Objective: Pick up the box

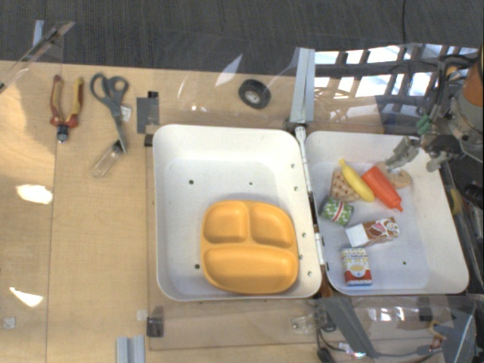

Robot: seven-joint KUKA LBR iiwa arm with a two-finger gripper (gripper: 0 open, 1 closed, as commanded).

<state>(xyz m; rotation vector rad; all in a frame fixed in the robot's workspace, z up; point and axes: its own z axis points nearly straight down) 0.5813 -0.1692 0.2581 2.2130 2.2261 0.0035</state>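
A small red and yellow box (356, 267) lies flat near the front of the right bin (439, 267). Just behind it a brown and white carton (373, 232) lies on its side. My gripper (416, 157) hangs over the bin's back right part, well behind both and to their right. Its two fingers (398, 154) stand apart, open, with nothing between them. The grey arm with its orange band (473, 89) comes in from the right edge.
In the right bin also lie a banana (355, 181), an orange carrot (382, 187), a wedge-shaped snack (340, 186) and a green can (336, 212). A yellow divided plate (249, 246) sits in the left bin (181, 203). Scissors (113, 104), pliers (64, 104) and a tape roll (255, 93) lie on the bench.
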